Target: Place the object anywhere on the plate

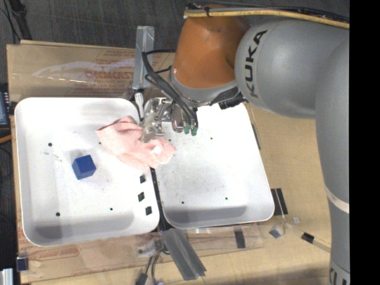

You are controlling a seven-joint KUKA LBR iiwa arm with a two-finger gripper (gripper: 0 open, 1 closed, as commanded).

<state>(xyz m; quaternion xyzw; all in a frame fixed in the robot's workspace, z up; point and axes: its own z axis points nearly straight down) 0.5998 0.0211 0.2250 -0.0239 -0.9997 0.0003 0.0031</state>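
Item: pick-and-place trial, one arm, two bins; places are given relative to the pink cloth

- Grey metal bracket (184,257): nearest the camera, well in front of the cloth, below the seam between the bins
- Left bin (35,218) and right bin (237,183): white and shallow, side by side; the cloth straddles their shared rim
- Blue cube (84,166): in the left bin, left of the cloth and apart from it
- Pink cloth (135,142): crumpled and lying slack, mostly in the left bin, with its right edge over the seam; probably the task's object
- Gripper (153,126): low over the cloth's far right corner, touching it or just above; cables and glare hide the tips, so open or closed, and any hold, cannot be told
- Arm (279,58): beyond and right of the cloth, orange band (205,52) above the wrist

Step judged: the grasp, with the carry not yet begun
Next move calls for: a firm pinch on a fold, then a lift clear of the rim
In the way: the raised seam could snag the trailing cloth
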